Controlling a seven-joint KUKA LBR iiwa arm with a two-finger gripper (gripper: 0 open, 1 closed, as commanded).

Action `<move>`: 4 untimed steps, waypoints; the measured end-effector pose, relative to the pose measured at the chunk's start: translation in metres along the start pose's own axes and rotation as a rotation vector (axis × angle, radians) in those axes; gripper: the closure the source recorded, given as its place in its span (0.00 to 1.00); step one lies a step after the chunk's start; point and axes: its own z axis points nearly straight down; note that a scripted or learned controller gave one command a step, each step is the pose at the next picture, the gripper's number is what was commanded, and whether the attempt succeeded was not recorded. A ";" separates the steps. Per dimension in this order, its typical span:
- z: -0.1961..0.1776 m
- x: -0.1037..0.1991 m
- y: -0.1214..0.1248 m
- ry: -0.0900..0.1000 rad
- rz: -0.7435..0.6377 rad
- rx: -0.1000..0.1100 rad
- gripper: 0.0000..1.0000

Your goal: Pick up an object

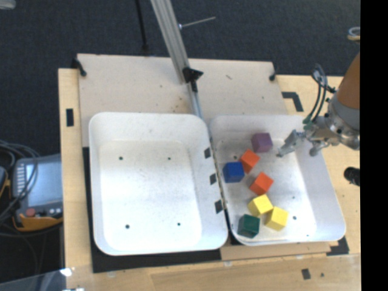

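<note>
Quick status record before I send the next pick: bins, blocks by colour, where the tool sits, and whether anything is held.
right bin: holds seven blocks
blocks: purple, two orange, blue, two yellow, green
left bin: white, speckled floor
tool: over the right bin's upper right part, to the right of the purple block
tool fingers: spread apart, nothing between them
held: nothing seen in the tool
nearest block to tool: purple
</note>
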 end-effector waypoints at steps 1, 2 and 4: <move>0.000 0.000 0.000 0.000 0.000 0.000 0.00; 0.048 0.003 -0.009 0.000 0.002 0.004 0.00; 0.121 0.004 -0.011 -0.003 0.004 -0.005 0.00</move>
